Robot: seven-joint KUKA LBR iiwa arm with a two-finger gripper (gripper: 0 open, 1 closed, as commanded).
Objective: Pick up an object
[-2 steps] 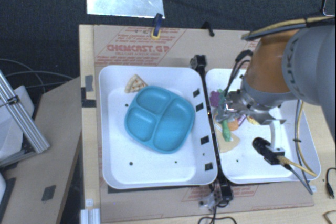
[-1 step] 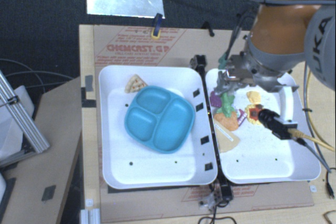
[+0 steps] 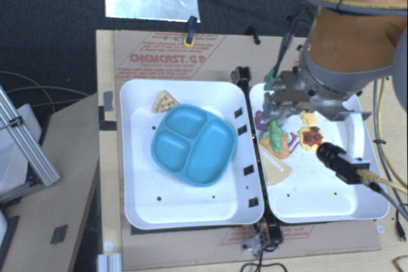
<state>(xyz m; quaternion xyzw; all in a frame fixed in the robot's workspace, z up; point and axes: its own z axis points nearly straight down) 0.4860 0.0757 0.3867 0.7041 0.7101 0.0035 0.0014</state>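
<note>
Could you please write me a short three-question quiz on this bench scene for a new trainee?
1. True or false: the blue divided plate lies in the right bin.
2. Which item lies just behind the plate in the left bin? A) a waffle piece B) a spoon C) a cup
3. Fill in: the gripper hangs over a cluster of small toys in the ____ bin.

Key
1. False: the plate lies in the left bin.
2. A: the waffle piece lies at the plate's far left edge.
3. Right: the arm reaches over that bin, and the toys lie near the divider.
</note>
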